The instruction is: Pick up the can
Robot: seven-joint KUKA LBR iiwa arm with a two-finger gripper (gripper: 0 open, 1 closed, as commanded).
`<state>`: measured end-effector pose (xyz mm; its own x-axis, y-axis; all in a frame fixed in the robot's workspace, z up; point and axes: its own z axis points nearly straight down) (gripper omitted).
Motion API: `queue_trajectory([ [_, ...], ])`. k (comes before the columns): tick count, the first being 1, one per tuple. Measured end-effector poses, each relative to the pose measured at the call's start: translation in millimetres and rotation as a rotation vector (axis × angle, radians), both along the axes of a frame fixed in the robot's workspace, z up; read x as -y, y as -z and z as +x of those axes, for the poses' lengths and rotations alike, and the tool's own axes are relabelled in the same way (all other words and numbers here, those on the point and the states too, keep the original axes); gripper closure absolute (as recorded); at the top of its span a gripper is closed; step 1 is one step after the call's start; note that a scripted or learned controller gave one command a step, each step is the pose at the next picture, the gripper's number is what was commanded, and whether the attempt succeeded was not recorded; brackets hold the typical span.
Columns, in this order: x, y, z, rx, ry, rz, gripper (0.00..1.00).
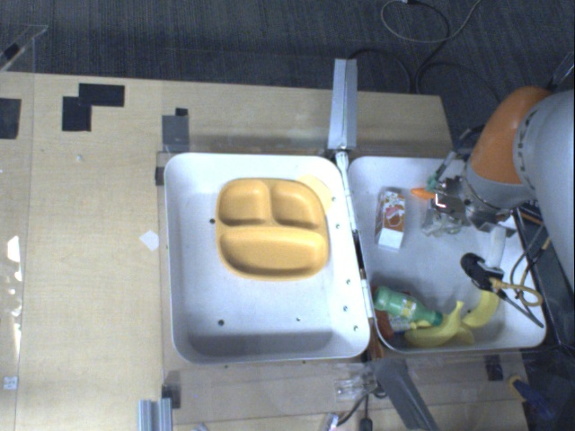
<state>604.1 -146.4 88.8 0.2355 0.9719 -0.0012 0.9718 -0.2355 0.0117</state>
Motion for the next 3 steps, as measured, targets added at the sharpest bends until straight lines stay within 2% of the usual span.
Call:
queue_trajectory([
  [1, -18, -1, -36, 0.003, 0.141, 0.003, 1.0],
  [2, 41, 1, 9, -0.001, 0.121, 0.001, 1.0],
  [3, 18, 0, -4, 0.0, 0.623, 0.008, 1.0],
])
